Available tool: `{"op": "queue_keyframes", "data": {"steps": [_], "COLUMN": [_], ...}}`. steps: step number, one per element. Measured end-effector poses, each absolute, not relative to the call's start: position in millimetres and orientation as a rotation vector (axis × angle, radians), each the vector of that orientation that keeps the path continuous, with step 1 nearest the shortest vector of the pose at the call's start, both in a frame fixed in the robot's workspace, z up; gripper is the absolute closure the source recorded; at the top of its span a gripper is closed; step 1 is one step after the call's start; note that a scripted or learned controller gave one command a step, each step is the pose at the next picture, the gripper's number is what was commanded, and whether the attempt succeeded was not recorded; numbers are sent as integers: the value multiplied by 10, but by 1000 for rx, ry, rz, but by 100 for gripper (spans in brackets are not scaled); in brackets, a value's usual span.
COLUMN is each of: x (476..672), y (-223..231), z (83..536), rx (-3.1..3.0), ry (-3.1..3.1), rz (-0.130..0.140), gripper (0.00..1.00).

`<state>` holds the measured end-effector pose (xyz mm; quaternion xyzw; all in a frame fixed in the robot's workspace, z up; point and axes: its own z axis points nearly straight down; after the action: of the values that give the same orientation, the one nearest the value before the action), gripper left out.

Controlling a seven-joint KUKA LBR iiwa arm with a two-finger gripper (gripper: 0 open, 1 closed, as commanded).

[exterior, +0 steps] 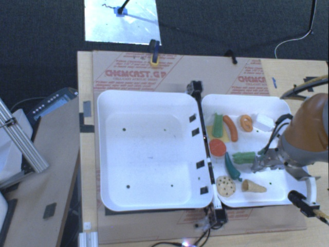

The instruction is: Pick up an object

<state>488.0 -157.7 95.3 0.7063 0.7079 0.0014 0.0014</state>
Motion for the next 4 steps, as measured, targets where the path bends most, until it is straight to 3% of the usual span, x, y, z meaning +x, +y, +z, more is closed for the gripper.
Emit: {"op": "queue_keyframes", "data": {"steps": [1,2,3,4], "x": [5550,6749,6298,5626], "y": [-1390,-1026,-896,-876], "z": [847,870,845,838], "rx": [2208,2200,2221,2225], "ry": [2227,2227,2224,2224], "rz": [7,15,-1,-4], "gripper": [100,100,100,100]}}
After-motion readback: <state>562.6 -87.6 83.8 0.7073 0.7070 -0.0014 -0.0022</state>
